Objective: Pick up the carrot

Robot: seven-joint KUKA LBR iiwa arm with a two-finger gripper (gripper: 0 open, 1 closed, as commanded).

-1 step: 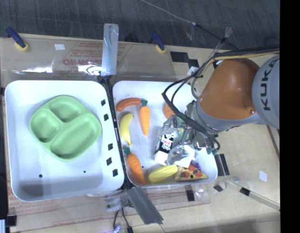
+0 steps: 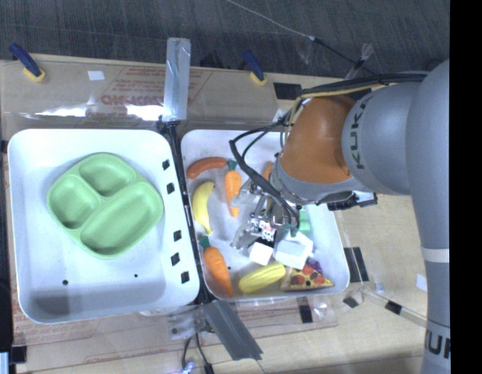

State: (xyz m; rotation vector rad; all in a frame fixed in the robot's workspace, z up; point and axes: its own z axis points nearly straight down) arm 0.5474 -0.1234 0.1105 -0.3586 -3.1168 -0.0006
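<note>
Camera view, right white bin (image 2: 328, 226), contents for your attention. Item: small orange plastic carrot with green top (image 2: 233, 187), lying near the bin's middle, between a yellow banana (image 2: 202, 206) and the pincer (image 2: 256, 228). A second, fatter orange carrot (image 2: 217, 268) lies near the front wall beside a yellow corn piece (image 2: 262, 278). Pincer: hovering just right of the small carrot; you cannot tell its opening. Handling, judged: light, stiff, smooth, likely to slip; grip across the thick middle.

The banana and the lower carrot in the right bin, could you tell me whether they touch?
Apart: the camera view shows white bin floor between the banana and the lower carrot.
</note>
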